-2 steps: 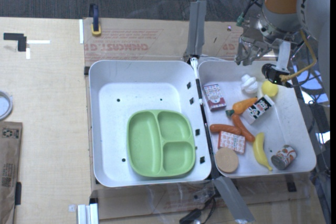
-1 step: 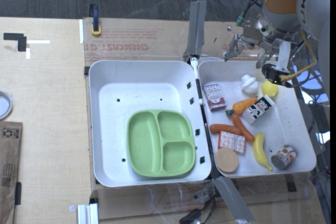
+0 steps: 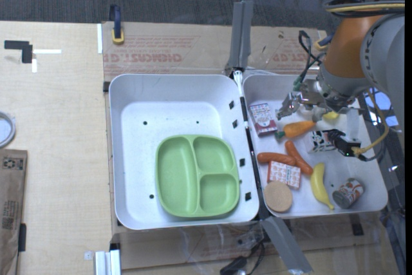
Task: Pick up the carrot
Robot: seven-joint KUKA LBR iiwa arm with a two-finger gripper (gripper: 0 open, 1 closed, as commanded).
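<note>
The carrot [image 3: 298, 130] is orange with a small green stem end pointing left. It lies flat in the upper middle of the right bin [image 3: 376, 199]. My gripper [image 3: 288, 107] hangs just above and slightly left of the carrot, at the end of the grey arm with the orange band [image 3: 344, 45] that reaches in from the right. Nothing visibly hangs from the gripper, and the carrot rests on the bin floor.
Close around the carrot are a red-and-white packet [image 3: 262, 118], two sausages [image 3: 298, 158], a red packet [image 3: 284, 174], a banana [image 3: 320, 185], a tan disc [image 3: 279, 196], a can [image 3: 347, 193] and a black-and-white item [image 3: 325, 138]. The left bin [image 3: 129, 138] holds a green divided plate [image 3: 198, 175].
</note>
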